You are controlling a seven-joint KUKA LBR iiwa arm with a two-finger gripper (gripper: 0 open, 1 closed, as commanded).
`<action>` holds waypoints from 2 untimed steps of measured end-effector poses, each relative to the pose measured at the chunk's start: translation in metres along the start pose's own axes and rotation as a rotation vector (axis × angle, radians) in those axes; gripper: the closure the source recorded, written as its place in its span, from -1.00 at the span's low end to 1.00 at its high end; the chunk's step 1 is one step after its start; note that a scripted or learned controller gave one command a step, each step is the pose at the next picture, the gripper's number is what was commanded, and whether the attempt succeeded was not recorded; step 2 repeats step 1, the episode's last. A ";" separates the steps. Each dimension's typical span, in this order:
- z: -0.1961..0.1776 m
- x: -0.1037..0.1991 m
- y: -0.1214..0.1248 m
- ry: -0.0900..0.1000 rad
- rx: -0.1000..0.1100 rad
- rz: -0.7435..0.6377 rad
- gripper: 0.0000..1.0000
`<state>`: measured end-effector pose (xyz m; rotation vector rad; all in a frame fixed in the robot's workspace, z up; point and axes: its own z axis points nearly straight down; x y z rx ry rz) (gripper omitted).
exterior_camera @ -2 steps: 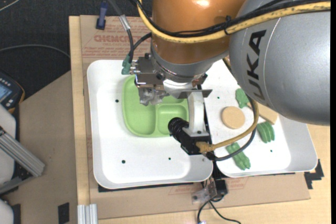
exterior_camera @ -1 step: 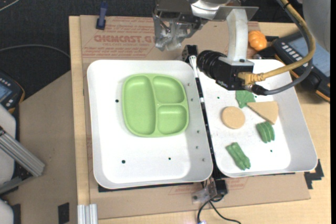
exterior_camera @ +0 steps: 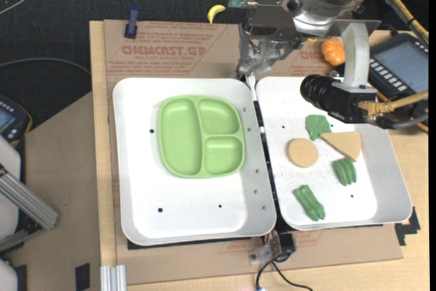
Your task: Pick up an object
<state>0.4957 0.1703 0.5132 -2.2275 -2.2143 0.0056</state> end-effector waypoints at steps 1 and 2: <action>0.139 -0.054 -0.008 -0.004 0.013 0.001 1.00; 0.139 -0.054 -0.008 -0.004 0.013 0.001 1.00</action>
